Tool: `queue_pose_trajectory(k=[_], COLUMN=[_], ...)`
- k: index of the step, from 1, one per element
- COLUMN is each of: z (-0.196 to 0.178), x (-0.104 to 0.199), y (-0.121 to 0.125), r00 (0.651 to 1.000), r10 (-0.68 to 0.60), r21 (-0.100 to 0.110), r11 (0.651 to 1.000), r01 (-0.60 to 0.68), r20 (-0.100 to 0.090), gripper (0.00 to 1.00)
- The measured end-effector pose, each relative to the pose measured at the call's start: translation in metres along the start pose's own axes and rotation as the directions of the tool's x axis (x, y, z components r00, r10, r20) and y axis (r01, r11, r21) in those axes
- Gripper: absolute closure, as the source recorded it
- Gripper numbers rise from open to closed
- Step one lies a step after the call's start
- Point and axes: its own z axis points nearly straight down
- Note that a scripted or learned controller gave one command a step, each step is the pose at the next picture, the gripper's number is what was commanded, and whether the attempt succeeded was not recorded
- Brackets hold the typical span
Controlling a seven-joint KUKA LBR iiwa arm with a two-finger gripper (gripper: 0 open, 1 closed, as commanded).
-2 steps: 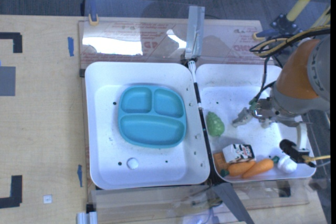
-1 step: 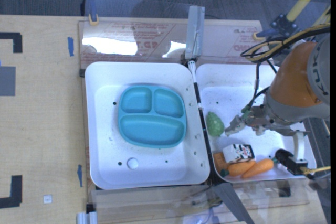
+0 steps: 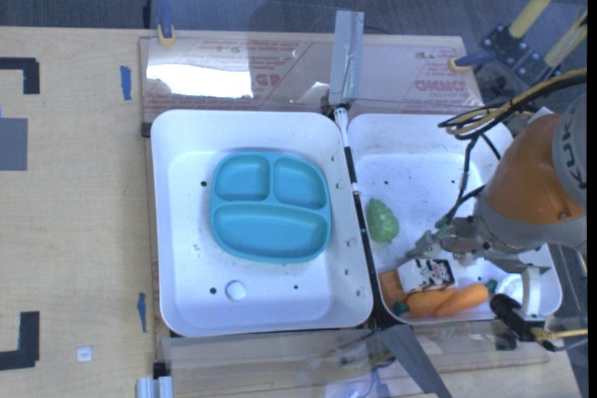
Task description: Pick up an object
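The table [image 3: 75, 200] is wide and pale, and it carries two white bins side by side. I take the right bin [image 3: 410, 154] as my landmark. Just to its left, touching along the middle wall, is the left bin [image 3: 177, 154], and in it lies a blue plate [image 3: 270, 205] with three compartments, and a small white disc [image 3: 235, 291] near its front edge.

My arm [image 3: 532, 182] comes over the right bin from its right side, grey with the orange band, and it covers much of the bin's right half. My pincer [image 3: 446, 242] hangs low inside this bin, a little right of its middle. How wide it stands I cannot tell, because the wrist hides the tips, and I do not see any thing between them.

In the right bin, near its left wall, lies a green lump [image 3: 381, 220]. At its front wall lies an orange carrot [image 3: 450, 300], and just behind the carrot, touching it, a small packet [image 3: 422, 276] with a white label.

I judge that the step is the approach, not yet the grasp. The packet and the carrot are the nearest; the next move needs a short descent toward the front wall, then closing on one of them only.
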Motion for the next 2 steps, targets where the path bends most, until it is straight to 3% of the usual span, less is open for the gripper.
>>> queue_pose_trajectory(k=[1, 2], z=[-0.011, 0.0], x=[0.0, -0.077], y=[0.002, 0.006], r00=[1.0, 0.983], r10=[0.001, 0.181], r21=[-0.006, -0.001], r11=[1.0, 0.983], r01=[-0.001, -0.181], r20=[0.002, 0.003], gripper=[1.0, 1.0])
